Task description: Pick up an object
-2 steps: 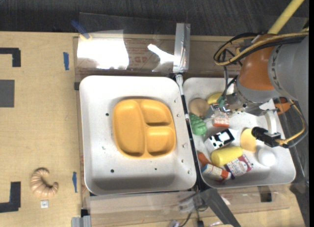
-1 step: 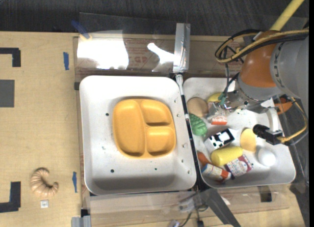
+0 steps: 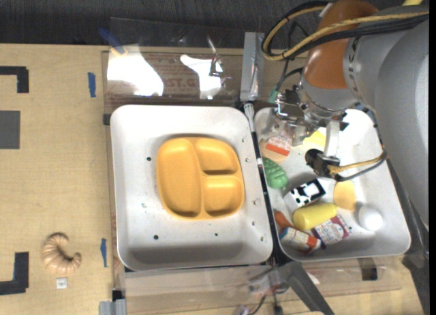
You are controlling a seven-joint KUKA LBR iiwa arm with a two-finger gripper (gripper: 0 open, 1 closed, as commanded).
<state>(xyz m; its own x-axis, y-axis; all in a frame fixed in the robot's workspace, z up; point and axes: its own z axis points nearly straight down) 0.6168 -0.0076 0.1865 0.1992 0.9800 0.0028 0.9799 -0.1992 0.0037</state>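
The grey arm with its orange band (image 3: 337, 41) reaches in from the right and bends down over the far end of the right-hand shallow white bin (image 3: 392, 228), which sits on the light wooden table (image 3: 48, 170). Beside it, the left-hand white bin (image 3: 129, 170) carries a yellow plastic divided tray (image 3: 199, 176) lying flat in its middle. The claw (image 3: 293, 126) hangs low over the right bin's far corner, just above a small white-and-orange packet (image 3: 277, 148); whether it is apart or together I cannot tell. Nearer in that bin lie a green ridged object (image 3: 275, 173), a black-and-white patterned box (image 3: 306, 191), a yellow bottle-shaped object (image 3: 315, 215) and a white round object (image 3: 370, 219), crowded close together. On the table's left, well apart from both bins, rests a tan curled croissant-shaped toy (image 3: 60, 253).
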